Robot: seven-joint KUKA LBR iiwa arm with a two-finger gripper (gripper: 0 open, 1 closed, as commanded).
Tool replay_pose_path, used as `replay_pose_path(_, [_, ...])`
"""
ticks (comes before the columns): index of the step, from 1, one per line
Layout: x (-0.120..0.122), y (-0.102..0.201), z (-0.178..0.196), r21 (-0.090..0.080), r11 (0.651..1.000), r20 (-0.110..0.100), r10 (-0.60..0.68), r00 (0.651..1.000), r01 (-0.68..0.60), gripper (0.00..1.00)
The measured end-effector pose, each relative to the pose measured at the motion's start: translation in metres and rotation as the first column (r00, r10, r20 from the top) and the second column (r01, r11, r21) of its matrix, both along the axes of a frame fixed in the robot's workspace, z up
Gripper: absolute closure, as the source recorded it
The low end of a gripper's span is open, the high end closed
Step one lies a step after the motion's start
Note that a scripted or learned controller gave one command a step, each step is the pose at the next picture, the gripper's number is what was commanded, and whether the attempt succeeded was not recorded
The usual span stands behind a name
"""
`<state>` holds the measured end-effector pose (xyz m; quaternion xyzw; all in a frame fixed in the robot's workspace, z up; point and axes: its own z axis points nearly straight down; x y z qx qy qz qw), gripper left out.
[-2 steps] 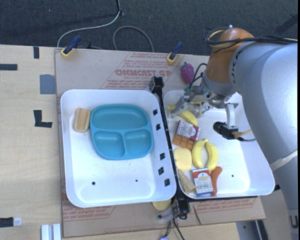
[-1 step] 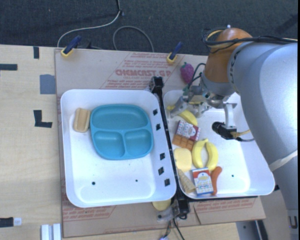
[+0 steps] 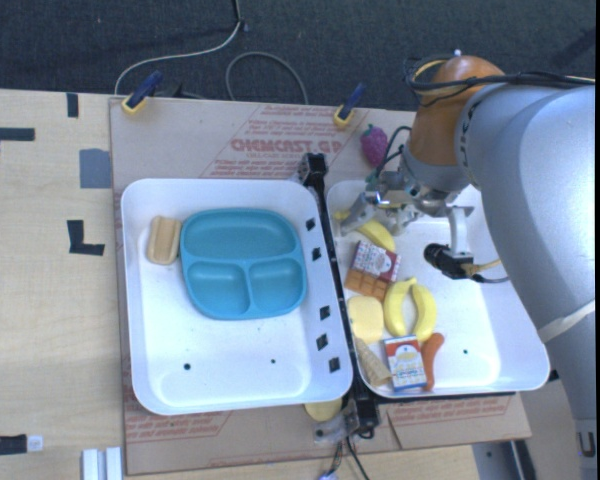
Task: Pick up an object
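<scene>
End effector [image 3: 372, 204] just above yellow lemon [image 3: 379, 234] in right bin [image 3: 500, 368]; finger state unclear.

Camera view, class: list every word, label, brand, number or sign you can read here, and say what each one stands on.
"CHEMCAST GP": red print on the brown board under the two bins, repeated across it; the other repeats are too faint to read.
Small red and white packet in the right bin: print too blurred to read.
Small box at the right bin's near edge: label too small to read.
</scene>
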<state>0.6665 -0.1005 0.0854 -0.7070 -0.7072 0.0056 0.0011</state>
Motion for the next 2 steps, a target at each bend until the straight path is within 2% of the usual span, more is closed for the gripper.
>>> replay_pose_path(1, [0.0000,-0.0003,0.0000,0.001,1.000,0.000,0.000,1.000,0.000,0.00])
replay_pose_path(2, [-0.0013,0.0003,0.0085,0.002,1.000,-0.007,0.002,1.000,-0.002,1.00])
